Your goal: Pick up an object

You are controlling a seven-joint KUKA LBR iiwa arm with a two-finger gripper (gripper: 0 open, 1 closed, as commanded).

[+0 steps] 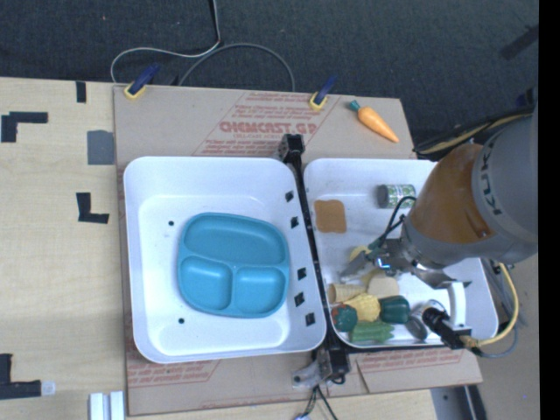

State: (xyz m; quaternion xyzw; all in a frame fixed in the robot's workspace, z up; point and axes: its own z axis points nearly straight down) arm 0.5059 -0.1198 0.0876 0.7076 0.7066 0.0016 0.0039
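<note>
Object to pick sits among the toy-food pile at right bin's near end, so gripper hangs low over it; jaw state can't be told; blue tray alone in left bin.

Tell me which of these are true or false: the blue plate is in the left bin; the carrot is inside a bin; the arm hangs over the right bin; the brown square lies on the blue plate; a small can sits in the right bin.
1. The blue plate is in the left bin. True.
2. The carrot is inside a bin. False: it lies on the board outside, behind the right bin.
3. The arm hangs over the right bin. True.
4. The brown square lies on the blue plate. False: it is in the right bin.
5. A small can sits in the right bin. True.
</note>
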